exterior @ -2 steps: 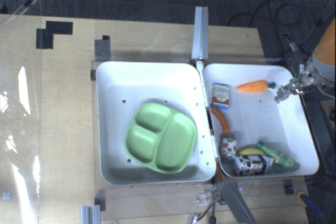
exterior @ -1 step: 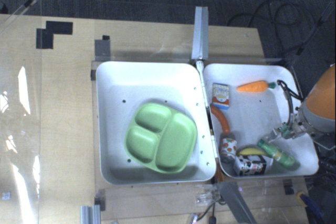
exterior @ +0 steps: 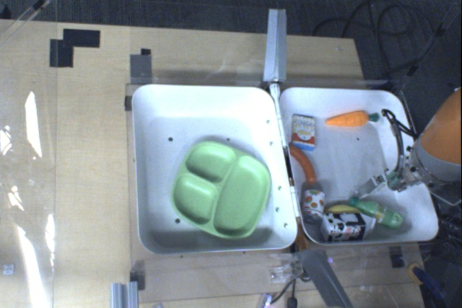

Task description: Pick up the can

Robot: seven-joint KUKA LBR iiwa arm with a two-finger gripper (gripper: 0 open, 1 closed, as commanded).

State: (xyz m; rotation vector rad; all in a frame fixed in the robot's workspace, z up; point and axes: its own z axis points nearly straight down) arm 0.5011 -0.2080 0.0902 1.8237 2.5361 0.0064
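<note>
A small can (exterior: 312,203) with a brown and white label stands near the front left corner of the right bin (exterior: 404,106). It sits against the divider, just below a reddish sausage (exterior: 305,166). My gripper (exterior: 386,182) hangs low at the right side of that bin, about a hand's width to the right of the can and apart from it. It is just above a green bottle (exterior: 378,213). The arm's orange band (exterior: 442,135) shows at the right edge. Nothing is seen held by the gripper.
Beside the can lie a black-and-white carton (exterior: 343,228) and a banana (exterior: 345,210). A carrot (exterior: 351,120) and a small box (exterior: 304,131) lie at the back of the right bin. A green divided plate (exterior: 222,188) sits in the left bin (exterior: 155,155).
</note>
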